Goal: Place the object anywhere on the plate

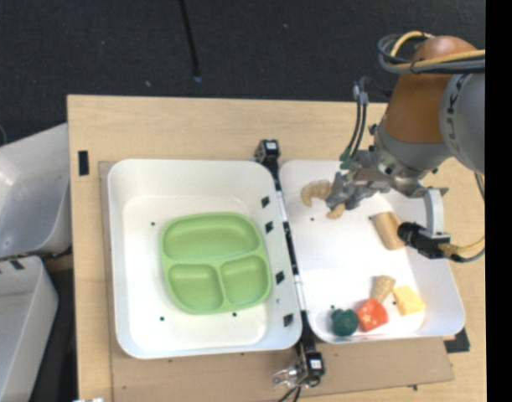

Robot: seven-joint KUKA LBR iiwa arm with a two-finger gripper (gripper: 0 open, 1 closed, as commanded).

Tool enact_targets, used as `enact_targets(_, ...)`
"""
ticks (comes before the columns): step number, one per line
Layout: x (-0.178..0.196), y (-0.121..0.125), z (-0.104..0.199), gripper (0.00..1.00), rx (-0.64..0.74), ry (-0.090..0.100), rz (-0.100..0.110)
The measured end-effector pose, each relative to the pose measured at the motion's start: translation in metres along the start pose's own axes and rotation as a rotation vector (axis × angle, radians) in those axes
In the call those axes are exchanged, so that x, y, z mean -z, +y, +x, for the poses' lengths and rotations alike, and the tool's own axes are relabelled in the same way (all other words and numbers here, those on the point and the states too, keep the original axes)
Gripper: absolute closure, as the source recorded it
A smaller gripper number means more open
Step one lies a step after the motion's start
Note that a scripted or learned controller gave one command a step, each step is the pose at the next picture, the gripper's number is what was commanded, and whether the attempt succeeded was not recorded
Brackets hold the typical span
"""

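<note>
Croissant-shaped toy food (315,193) is what you have nearest the gripper (343,199): one tan curved piece lying on the floor of the right bin (323,258), near that bin's far left corner. You can see the gripper just beside it, lowered over a second small tan bit (335,213) that shows below the fingers. Whether the fingers are spread or closed you cannot tell from this angle, and nothing can be made out between them.

Count the rest of the right bin with me. You have one tan block like a bread piece (386,229) toward the right wall, beside the black part of the arm's mount. Along the near edge you have four small pieces close together: one dark green (344,322), one red like a tomato (372,315), one tan and cone-like (383,288), and one yellow like cheese (408,301). The green and red pieces touch or nearly touch.

Your left bin (130,249) holds one green plate (214,260) with three compartments, one long one at the far side and two smaller ones at the near side. It lies flat near the middle of the bin, well apart from the croissant-shaped piece.

Both bins, two in all, sit side by side on the wooden bench (155,107).
</note>
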State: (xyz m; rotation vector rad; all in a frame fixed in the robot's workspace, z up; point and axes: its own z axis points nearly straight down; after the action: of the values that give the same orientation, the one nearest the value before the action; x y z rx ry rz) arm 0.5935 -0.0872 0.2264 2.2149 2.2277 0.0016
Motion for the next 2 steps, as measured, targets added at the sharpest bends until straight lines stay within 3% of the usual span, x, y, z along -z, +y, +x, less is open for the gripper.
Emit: enact_targets(2,0.012,0.003,0.113,1.0,0.001,0.001,-0.001)
